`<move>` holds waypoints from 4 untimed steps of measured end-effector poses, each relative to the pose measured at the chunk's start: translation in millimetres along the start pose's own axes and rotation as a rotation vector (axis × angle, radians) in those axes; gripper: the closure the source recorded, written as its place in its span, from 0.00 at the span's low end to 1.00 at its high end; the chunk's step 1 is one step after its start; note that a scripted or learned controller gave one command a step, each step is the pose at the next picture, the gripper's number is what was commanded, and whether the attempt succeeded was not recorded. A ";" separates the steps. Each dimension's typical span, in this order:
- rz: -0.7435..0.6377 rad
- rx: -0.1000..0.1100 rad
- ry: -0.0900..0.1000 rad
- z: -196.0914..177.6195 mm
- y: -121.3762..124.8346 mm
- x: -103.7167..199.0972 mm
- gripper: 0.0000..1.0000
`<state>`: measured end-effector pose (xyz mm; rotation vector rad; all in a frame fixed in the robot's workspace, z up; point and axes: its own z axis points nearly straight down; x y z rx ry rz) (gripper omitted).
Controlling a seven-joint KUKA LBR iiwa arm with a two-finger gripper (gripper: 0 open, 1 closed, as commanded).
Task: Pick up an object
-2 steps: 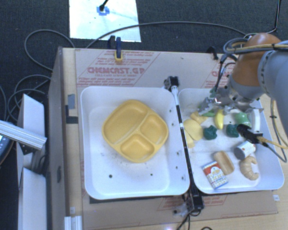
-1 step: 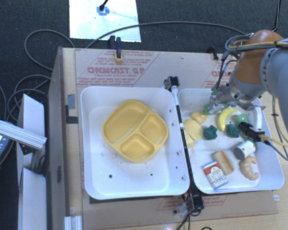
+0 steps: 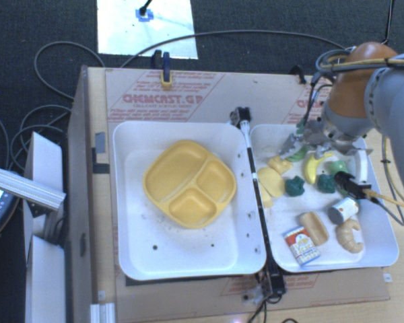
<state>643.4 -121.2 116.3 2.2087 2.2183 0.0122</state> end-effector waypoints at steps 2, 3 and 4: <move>-0.001 -0.003 0.000 -11.0 1.1 0.0 0.00; 0.003 0.009 0.000 -32.5 26.0 -61.8 0.00; 0.003 0.013 0.003 31.8 -28.0 -18.7 0.00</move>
